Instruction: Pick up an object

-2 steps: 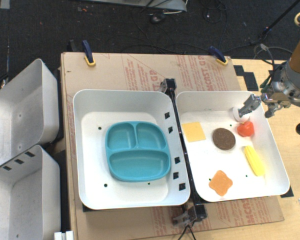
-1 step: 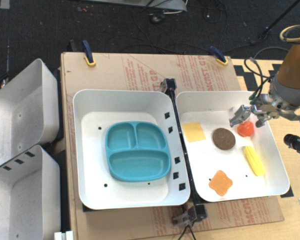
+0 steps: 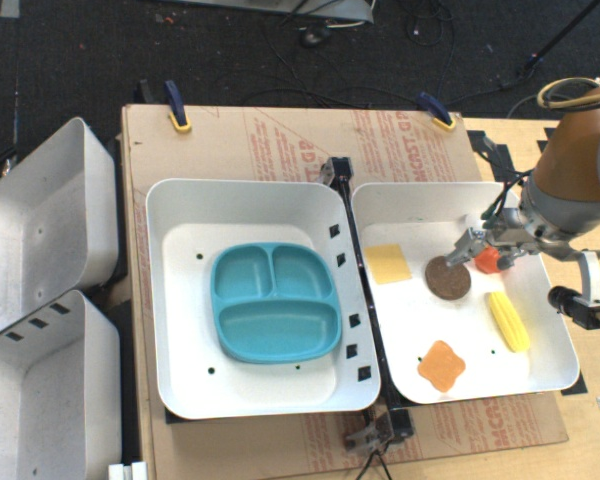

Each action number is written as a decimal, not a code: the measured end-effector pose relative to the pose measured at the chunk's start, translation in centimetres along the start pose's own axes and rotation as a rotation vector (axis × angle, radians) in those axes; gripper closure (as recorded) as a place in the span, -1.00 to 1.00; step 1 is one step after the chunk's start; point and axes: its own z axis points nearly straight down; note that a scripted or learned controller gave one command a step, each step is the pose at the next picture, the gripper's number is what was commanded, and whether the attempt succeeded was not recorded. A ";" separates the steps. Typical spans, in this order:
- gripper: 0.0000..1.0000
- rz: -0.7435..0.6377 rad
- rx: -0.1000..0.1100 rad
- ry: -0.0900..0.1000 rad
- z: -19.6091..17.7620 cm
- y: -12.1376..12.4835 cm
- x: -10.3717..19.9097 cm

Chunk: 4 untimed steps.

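— What is seen on the bench?

— Two shallow white bins are set side by side on a cardboard sheet [image 3: 280, 133]. In the left bin [image 3: 170, 298] a turquoise divided plate [image 3: 276, 302] is laid, with three compartments.

— And the right bin [image 3: 555, 363]?

— Several small items are spread there. A pale yellow square slice [image 3: 388, 264] is placed near the bin's left wall. A round brown disc [image 3: 447, 278] is found just to its right. A yellow corn cob [image 3: 508, 320] is laid at a slant toward the right wall, and an orange wavy-edged piece [image 3: 441, 366] is placed near the front edge, well apart from the cob. A small red-orange object [image 3: 489, 259] is partly hidden beside the disc's upper right.

— Where is the arm?

— It is reached in from the right, with its orange band [image 3: 572, 158] seen above the grey wrist. The gripper [image 3: 477, 245] is lowered over the right bin, close to the brown disc and the red-orange object.

— Is anything grasped?

— That cannot be told; the fingertips are too small and cluttered for their state to be judged, and nothing is clearly seen between them.

— What else is visible?

— Two further white bins [image 3: 50, 208] are stacked at the left, off the cardboard, and blue-and-yellow clamps [image 3: 178, 108] are fixed at the sheet's rear edge.
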 end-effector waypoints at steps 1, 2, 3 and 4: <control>-1.00 0.000 0.000 0.000 5.3 0.0 0.1; 1.00 0.000 -0.006 -0.002 3.9 0.1 0.0; 1.00 -0.003 -0.010 -0.003 -2.3 0.8 -0.3; 1.00 -0.003 -0.009 -0.003 -6.7 1.0 -0.3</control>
